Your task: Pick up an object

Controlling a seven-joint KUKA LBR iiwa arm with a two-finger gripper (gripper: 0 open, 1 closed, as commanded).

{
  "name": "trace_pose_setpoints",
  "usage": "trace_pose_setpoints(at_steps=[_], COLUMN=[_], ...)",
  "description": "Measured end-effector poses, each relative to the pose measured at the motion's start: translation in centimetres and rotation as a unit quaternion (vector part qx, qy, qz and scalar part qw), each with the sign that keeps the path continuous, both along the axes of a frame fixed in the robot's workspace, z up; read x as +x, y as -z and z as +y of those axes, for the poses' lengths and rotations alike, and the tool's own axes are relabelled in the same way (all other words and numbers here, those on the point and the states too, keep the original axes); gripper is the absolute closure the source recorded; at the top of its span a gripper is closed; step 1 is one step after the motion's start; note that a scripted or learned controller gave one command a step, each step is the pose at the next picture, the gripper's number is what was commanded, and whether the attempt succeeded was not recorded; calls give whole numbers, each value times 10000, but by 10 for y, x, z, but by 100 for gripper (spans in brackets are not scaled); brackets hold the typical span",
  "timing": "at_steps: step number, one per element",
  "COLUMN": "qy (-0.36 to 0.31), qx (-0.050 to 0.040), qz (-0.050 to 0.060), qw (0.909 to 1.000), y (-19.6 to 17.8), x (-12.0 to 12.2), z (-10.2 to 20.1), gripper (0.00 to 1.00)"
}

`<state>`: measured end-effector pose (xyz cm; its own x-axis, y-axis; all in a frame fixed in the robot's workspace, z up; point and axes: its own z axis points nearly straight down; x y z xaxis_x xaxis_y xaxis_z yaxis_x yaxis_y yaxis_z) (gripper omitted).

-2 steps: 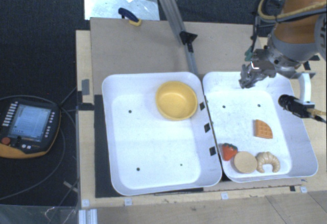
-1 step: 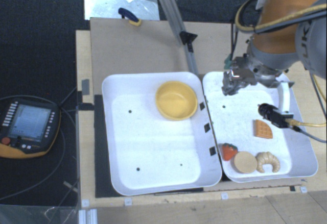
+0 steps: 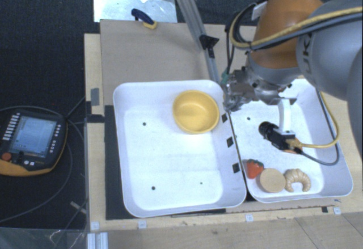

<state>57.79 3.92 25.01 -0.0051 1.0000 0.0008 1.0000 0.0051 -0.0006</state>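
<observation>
The croissant [image 3: 298, 180], a tan disc [image 3: 271, 180] and a red piece [image 3: 254, 168] sat clustered at the right bin's [image 3: 334, 185] near edge. The gripper [image 3: 233, 96] hung over the ridge between the bins, just beside the yellow bowl [image 3: 195, 111]; whether its fingers were open I couldn't tell. Best bet, I'd judge: centre over one item, clear of neighbours, before descending.

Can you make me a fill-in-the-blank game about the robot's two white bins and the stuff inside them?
1. The round yellow plastic bowl sits in the ____ bin.
2. The curved tan toy croissant lies in the ____ bin.
3. The small red toy strawberry lies beside a flat tan ____.

Missing words: left; right; disc
</observation>
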Motion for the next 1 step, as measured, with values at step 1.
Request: trace_pose_setpoints(at_steps=[1], qy=[-2], qx=[2], qz=[-6], qw=[10000], y=[-1], x=[-11], z=[53], gripper=[100])
